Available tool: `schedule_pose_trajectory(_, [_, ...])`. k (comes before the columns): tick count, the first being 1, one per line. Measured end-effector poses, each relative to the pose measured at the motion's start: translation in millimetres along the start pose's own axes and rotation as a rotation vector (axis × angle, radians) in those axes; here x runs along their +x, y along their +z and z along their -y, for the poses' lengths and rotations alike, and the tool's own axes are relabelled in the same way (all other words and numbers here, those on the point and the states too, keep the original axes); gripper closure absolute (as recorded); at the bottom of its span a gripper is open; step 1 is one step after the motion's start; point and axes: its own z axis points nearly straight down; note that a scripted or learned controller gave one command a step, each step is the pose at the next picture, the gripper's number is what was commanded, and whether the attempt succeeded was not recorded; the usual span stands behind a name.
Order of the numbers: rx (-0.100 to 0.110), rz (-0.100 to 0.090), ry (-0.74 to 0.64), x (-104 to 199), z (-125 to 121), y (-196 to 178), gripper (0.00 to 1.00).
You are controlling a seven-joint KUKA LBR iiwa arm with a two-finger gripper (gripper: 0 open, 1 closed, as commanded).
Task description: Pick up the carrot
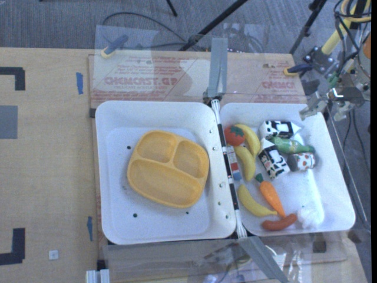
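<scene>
Nearest the camera, the left bin (pixel 112 217) shows its bare front floor, with a yellow divided plate (pixel 168 168) lying in its middle, three compartments up and nothing in them. A metal divider (pixel 227 170) separates it from the right bin (pixel 339 181), where the toys crowd together.

Just right of the divider sits a red tomato (pixel 234 135) at the far end, with one yellow banana (pixel 250 149) curving beside it and a second banana (pixel 253 202) lying nearer the camera. The carrot (pixel 271 197), orange with a small green top pointing to the far left, rests slanted in the near half of this bin; its left flank touches or nearly touches the near banana, and its tip ends just above a red sausage (pixel 279 222). Farther back stand two black-and-white cartons (pixel 274 158), a green item (pixel 288 145) and a red-and-white can (pixel 303 161). A white object (pixel 310 208) lies along the near right side.

At the far right, outside the bin's corner, the gripper (pixel 330 96) hangs well apart from the carrot; whether it is apart or together cannot be told from this angle.

A good pick would likely mean closing across the carrot's thick upper body, crosswise to its length, coming straight down to avoid nudging the banana and sausage.
</scene>
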Motion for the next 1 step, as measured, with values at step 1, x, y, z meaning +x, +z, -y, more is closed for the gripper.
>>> schedule_pose_trajectory(1, [-0.001,0.002,-0.083,56.2,52.9,74.2,0.0])
